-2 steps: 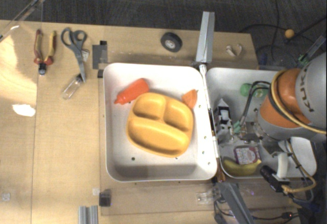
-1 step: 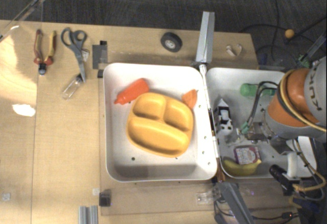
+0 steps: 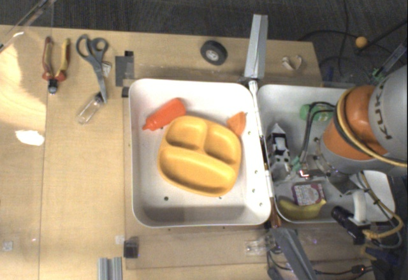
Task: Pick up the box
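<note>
Jaws (image 3: 299, 167) above box (image 3: 307, 194) (label unreadable), "KU" on arm (image 3: 373, 122)

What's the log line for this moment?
arm: over right bin | box: in bin, by banana | left bin: yellow tray

You have open floor along the front and left edges of the left bin (image 3: 143, 208), around the yellow divided tray (image 3: 199, 154). In the right bin (image 3: 280, 97), the arm (image 3: 370, 122) and its cables (image 3: 309, 138) crowd the box (image 3: 307, 194) and banana (image 3: 301, 209).
</note>
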`<action>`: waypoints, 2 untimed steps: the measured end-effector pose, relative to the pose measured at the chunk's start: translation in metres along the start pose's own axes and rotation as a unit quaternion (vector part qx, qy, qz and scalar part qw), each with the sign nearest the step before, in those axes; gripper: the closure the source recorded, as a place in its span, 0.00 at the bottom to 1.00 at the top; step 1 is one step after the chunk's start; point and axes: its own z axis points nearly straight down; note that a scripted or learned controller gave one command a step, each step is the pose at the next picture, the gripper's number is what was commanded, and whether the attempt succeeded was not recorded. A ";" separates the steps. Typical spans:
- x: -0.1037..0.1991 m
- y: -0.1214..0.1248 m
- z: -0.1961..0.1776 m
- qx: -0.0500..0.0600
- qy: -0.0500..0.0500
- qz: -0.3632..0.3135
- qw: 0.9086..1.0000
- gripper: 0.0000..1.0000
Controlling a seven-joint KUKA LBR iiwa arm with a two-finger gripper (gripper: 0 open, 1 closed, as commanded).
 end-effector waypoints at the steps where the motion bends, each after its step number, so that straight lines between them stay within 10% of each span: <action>1: 0.000 0.004 -0.012 -0.004 -0.001 -0.001 1.000 1.00; 2: 0.000 0.004 -0.012 -0.004 -0.001 -0.001 1.000 0.00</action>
